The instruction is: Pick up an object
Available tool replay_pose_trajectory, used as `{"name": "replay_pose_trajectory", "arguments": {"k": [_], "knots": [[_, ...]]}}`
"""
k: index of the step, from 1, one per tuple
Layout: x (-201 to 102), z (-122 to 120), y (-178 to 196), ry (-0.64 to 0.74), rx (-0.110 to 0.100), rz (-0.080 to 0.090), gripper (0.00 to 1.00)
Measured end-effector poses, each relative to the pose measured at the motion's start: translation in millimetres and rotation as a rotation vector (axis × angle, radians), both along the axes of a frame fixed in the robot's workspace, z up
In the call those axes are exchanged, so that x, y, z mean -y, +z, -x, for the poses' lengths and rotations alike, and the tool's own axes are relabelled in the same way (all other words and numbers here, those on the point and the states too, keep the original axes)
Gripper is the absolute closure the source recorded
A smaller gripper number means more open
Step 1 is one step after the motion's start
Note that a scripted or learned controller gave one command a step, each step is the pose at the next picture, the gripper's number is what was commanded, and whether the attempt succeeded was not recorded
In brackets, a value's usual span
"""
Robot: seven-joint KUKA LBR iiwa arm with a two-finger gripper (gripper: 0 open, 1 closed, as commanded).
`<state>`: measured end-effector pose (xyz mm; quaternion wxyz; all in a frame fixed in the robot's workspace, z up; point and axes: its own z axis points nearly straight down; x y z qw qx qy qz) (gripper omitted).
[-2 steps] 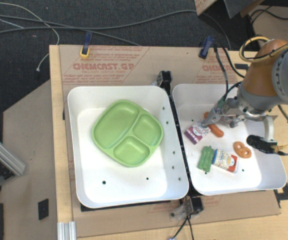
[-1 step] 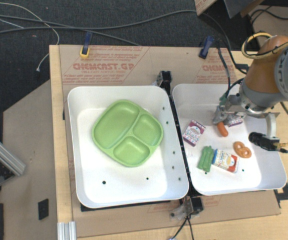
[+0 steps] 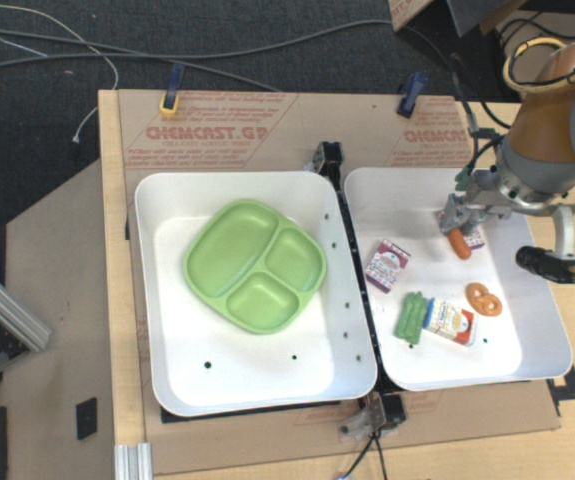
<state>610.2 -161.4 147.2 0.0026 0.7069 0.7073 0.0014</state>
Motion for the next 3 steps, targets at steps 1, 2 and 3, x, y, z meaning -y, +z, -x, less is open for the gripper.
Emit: {"name": "replay_pose_trajectory", "arguments": {"k": [1, 2, 3], "knots": [[-9, 4, 56, 0.002, 0.000, 0.000, 1.00], [-6, 3, 100, 0.001, 0.000, 0.000, 1.00], [-54, 25, 106, 0.005, -0.007, -0.005, 1.00]]}}
